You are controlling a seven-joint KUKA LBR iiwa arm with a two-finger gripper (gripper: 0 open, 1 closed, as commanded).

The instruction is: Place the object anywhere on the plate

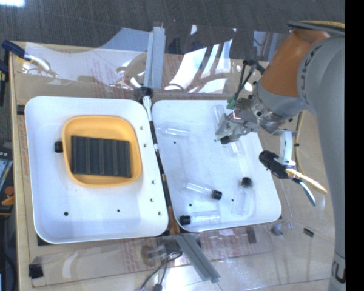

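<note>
Grey arm with orange band, reaching in from the right; gripper [229, 132] hanging over the upper part of the right bin [264, 208]. Can't tell from this slant whether anything is gripped (too small, too dark).

Just below and beside it, clear vial [236, 147] lying on the bin floor, probably the current target. Further out, more clear plastic vials with black caps scattered flat: one near the bin's top left [171, 130], one mid-floor [201, 190], one along the front edge [198, 219], one at lower right [245, 197]. All loose and lying down, presumably dumped for random picking.

Across the divider, left bin [42, 217] with yellow plate [100, 129] roughly centred, dark ribbed insert [103, 155] on top (wide landing zone, so "anywhere" is easy). Small black bit [59, 146] beside the plate's left rim.

Judging by layout: pick step, nothing on plate yet.
</note>
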